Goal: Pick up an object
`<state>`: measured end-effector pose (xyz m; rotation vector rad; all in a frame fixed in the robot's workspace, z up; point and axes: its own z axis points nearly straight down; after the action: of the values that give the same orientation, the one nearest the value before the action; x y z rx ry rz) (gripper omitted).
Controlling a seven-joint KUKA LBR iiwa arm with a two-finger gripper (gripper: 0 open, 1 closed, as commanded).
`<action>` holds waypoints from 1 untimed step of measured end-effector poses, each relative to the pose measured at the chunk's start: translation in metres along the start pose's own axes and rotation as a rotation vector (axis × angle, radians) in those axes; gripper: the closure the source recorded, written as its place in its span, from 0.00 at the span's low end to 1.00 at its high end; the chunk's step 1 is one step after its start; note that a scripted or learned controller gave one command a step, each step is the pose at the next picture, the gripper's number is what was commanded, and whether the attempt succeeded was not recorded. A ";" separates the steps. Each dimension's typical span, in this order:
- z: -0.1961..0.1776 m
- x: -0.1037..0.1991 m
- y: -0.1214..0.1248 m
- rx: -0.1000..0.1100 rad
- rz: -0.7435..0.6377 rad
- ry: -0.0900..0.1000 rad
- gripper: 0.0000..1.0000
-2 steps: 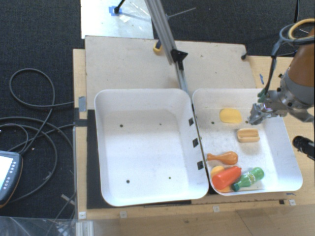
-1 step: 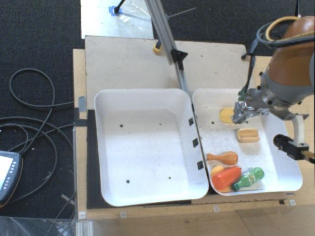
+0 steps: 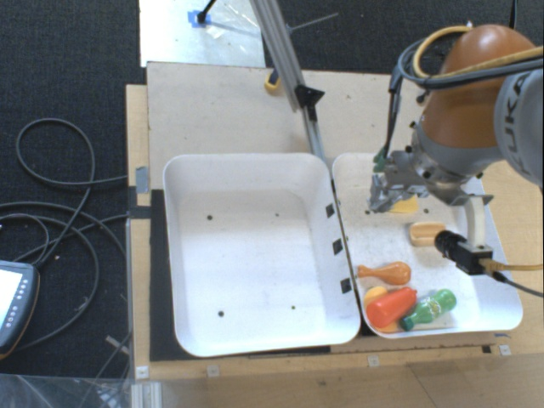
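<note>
Hovering: I am hanging my pincer (image 3: 389, 195) low over the far part of the right bin (image 3: 501, 308), close to the wall shared with the left bin (image 3: 183, 253).
Pincer state: from this slanted look down I cannot tell how it is set, nor whether it has anything; my own wrist is hiding that part.
Nearest thing: a yellow piece (image 3: 406, 205) is peeking out just beside my pincer, possibly under it; the view is poor, so I am only guessing it is my target.
Other candidates: a tan block (image 3: 425, 232) is lying just nearer the camera; an orange gourd-shaped toy (image 3: 387, 272), a red-orange carrot-like toy (image 3: 391, 307) and a green bottle (image 3: 429, 308) are crowding the near end, touching or almost touching.
Doing it well: I am judging the yellow piece the better choice, since it is lying apart from the crowded pile.
Care needed: I am thinking of centring over it squarely, coming down straight, and keeping clear of the bin wall.
Risk: I am expecting a flat, small piece to slip out sideways if I close off-centre.
</note>
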<state>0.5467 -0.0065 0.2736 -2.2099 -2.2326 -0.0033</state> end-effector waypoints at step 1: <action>0.026 0.054 0.008 0.003 0.000 0.001 1.00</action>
<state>0.5542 0.0472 0.2479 -2.2082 -2.2307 -0.0010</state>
